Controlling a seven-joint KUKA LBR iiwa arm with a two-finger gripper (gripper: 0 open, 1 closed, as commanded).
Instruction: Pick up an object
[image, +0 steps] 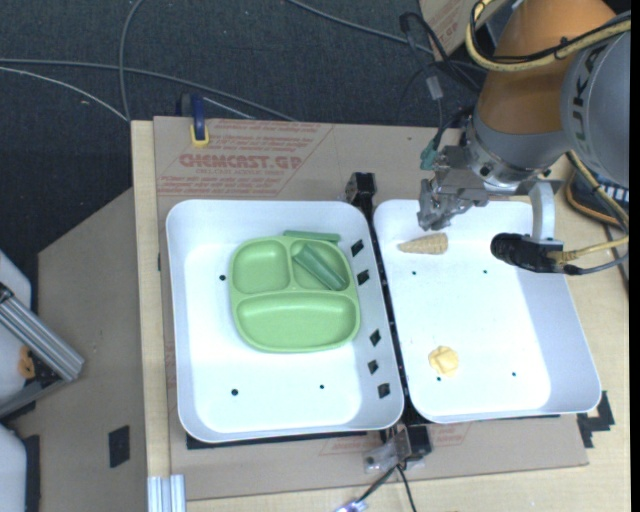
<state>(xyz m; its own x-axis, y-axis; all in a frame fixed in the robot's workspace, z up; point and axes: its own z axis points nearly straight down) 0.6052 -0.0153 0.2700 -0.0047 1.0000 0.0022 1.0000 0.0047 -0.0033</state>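
A tan cone-shaped object (424, 246) lies near the back left of the right bin (520, 330). My gripper (436, 216) hangs right above it, its dark fingers pointing down close to the cone's top edge. A small yellow object (444, 360) rests toward the front of the same bin. In the left bin (200, 330) sits a green divided plate (293, 296) with a darker green piece (320, 265) in its upper right section.
A black cylindrical part (525, 250) on a white bracket sticks out over the right bin's back edge. Black clips (362, 188) run along the seam between the bins. Cables trail over the dark floor behind the bench.
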